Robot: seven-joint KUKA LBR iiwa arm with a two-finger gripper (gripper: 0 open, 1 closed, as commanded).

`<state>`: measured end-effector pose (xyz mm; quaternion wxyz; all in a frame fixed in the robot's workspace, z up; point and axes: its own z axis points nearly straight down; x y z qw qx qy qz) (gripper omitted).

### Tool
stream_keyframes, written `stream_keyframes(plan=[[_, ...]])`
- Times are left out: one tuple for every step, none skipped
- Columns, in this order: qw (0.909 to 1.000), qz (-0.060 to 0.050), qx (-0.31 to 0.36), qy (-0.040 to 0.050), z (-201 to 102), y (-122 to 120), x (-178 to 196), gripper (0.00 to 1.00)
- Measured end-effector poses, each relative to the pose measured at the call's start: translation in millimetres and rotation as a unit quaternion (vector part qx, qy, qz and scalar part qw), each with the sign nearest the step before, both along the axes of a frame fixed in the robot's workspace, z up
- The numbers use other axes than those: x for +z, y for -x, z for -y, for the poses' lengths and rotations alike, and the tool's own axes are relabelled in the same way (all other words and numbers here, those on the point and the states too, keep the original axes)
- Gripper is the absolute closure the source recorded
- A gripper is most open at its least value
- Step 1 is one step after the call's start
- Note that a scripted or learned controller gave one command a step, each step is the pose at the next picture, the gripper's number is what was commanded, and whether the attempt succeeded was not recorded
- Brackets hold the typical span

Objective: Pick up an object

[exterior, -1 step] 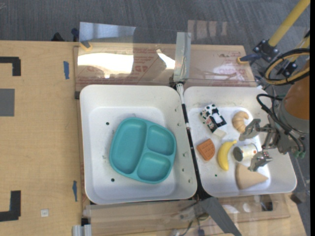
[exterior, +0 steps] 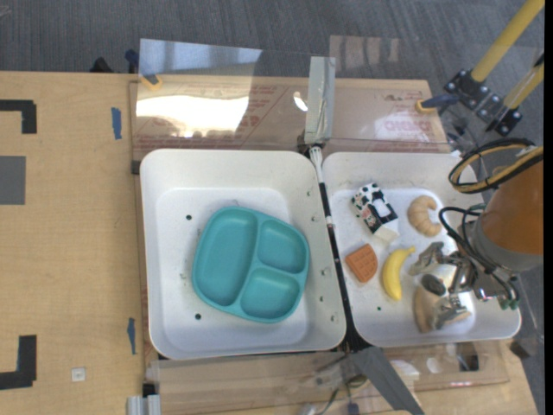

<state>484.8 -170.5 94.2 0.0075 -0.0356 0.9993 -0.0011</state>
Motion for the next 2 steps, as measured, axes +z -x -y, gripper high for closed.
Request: stream_keyframes(plan=[[0.9951,0.0,-0.099,0.0002,-34,-11,-2,0.0],[0.9952,0.004,-0.097,0.0002,-35,-13,9,1.0]])
